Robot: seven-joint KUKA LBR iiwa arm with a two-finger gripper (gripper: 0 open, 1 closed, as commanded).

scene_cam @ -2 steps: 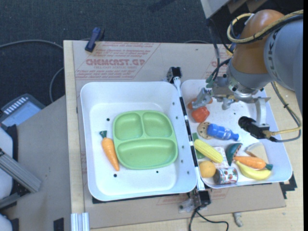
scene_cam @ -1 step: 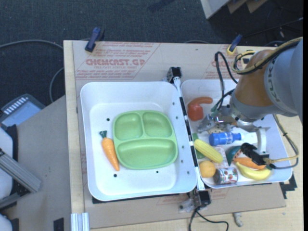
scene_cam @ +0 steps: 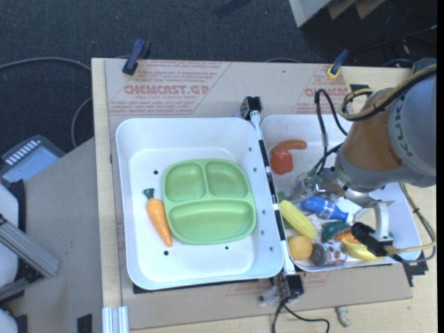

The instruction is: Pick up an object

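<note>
Red "CHEMCAST GP" print repeats across the bench board [scene_cam: 173, 89].

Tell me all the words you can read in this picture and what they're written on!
"CHEMCAST GP": red print on the brown board under the bins, upper left.
Smaller red lines beneath it: too blurred to read.
Red print on the board's upper right: partly hidden, unreadable.
</note>
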